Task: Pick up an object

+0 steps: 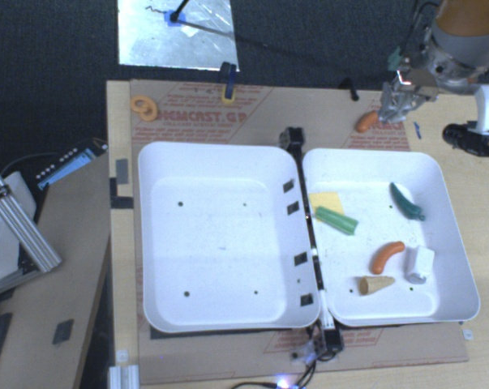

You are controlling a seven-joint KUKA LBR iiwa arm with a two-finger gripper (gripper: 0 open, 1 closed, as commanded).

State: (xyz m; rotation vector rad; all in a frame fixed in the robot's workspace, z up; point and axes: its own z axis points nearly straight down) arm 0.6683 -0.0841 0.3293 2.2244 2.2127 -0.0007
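Hovering gripper (396,112) beyond right bin (447,185) far edge, just beside orange object (366,122) on bench; finger spread indiscernible.

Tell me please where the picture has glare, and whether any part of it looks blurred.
Camera view: glare sits on the shiny silver sheet at the top, where bright patches wash out its surface; the two white bins are bright but the small objects in the right one remain readable; the arm's gripper at the upper right looks soft and slightly blurred, so fine detail there is lost.
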